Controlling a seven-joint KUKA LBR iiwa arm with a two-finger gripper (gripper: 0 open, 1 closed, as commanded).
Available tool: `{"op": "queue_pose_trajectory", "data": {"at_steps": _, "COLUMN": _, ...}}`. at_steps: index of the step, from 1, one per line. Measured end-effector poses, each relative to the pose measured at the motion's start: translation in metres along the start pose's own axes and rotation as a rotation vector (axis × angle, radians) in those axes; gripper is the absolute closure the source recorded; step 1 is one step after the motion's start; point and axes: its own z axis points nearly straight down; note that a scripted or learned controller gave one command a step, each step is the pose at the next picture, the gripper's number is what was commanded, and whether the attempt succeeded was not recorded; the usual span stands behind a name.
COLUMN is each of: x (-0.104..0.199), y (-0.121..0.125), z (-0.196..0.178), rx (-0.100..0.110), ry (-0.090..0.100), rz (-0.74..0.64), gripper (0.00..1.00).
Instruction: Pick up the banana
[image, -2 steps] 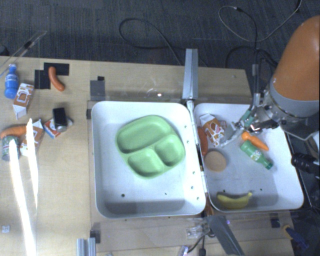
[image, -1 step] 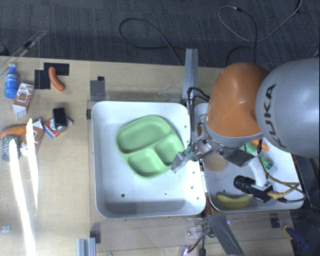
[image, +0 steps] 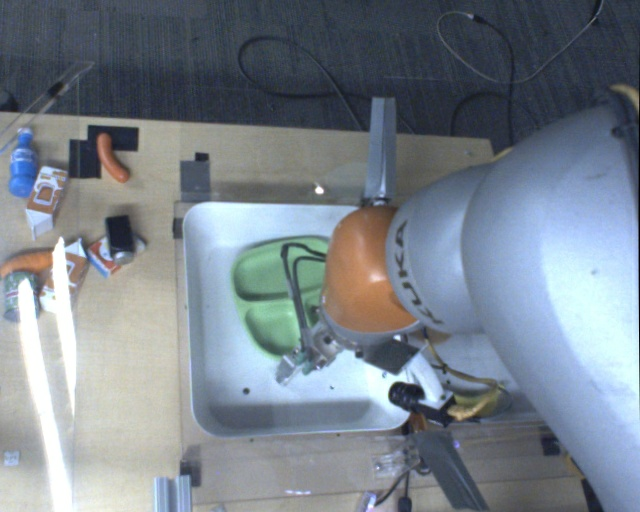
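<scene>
Probably the banana (image: 480, 402): a yellow-brown curve half hidden under the arm, just right of the left bin (image: 215, 400), though hard to be sure. Not yet picked up. Gripper (image: 292, 368) low in that bin at the green thing's (image: 265, 285) edge, apart from the banana, open or closed impossible to tell; reach, grasp and lift all left.

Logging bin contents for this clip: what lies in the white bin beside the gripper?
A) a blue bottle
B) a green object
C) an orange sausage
B: a green object lies in the white bin, with the gripper at its lower edge.
</scene>
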Motion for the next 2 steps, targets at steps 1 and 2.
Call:
{"op": "queue_pose_trajectory", "data": {"at_steps": 1, "x": 0.001, "y": 0.003, "z": -0.011, "rx": -0.006, "ry": 0.0, "rz": -0.005, "gripper": 1.0}}
{"op": "queue_pose_trajectory", "data": {"at_steps": 2, "x": -0.017, "y": -0.023, "z": -0.065, "rx": 0.008, "ry": 0.005, "rz": -0.123, "gripper": 1.0}}
